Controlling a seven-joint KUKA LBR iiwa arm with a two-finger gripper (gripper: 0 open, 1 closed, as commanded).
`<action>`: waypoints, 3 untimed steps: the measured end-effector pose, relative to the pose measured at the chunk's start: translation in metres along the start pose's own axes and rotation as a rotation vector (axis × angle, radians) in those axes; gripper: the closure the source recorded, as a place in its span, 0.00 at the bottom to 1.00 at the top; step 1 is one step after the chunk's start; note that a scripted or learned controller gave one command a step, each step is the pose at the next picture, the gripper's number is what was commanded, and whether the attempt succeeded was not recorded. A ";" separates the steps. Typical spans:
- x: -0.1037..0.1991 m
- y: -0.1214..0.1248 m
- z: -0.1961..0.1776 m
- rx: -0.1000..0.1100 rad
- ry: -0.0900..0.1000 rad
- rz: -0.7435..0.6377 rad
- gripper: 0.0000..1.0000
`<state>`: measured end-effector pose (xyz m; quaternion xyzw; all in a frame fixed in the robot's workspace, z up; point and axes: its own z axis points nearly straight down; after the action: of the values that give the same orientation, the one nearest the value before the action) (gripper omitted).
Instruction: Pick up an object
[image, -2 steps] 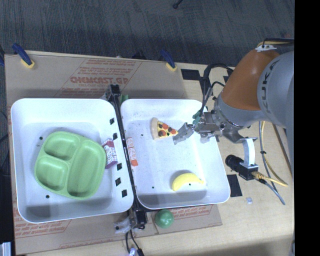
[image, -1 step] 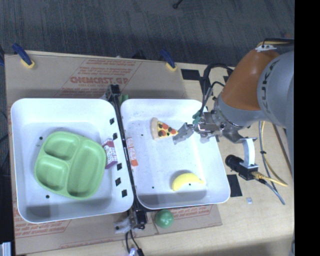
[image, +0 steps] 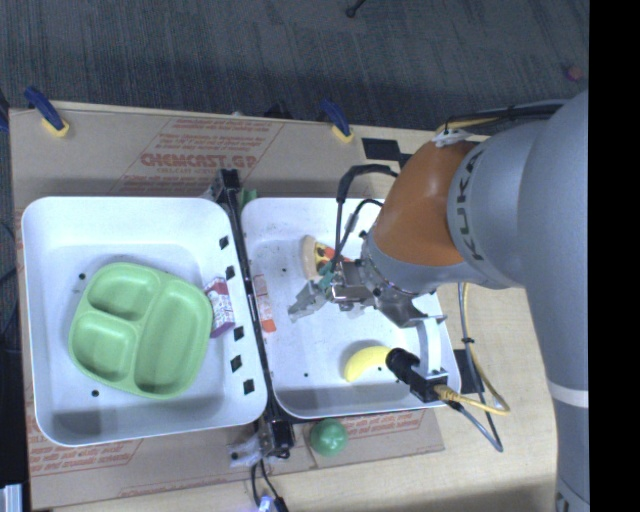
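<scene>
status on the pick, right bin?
Gripper low over right bin, nothing seen between fingers. Yellow banana-like object lies apart, nearer the front wall. Green tray sits in left bin.

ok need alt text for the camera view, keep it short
A grey and orange robot arm reaches from the right, its gripper over the right white bin, which holds a yellow banana-like object. The left bin holds a green divided tray.

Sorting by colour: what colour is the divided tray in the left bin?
Light green, seen clearly in the camera view: divided tray.
</scene>
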<state>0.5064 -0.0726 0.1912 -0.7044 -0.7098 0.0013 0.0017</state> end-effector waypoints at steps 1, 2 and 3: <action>-0.028 0.055 0.071 0.000 -0.002 0.001 0.00; -0.081 0.127 0.078 -0.003 0.000 0.003 0.00; -0.080 0.127 0.068 -0.003 0.000 -0.005 1.00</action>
<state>0.6341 -0.1515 0.1229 -0.7027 -0.7115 0.0005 0.0006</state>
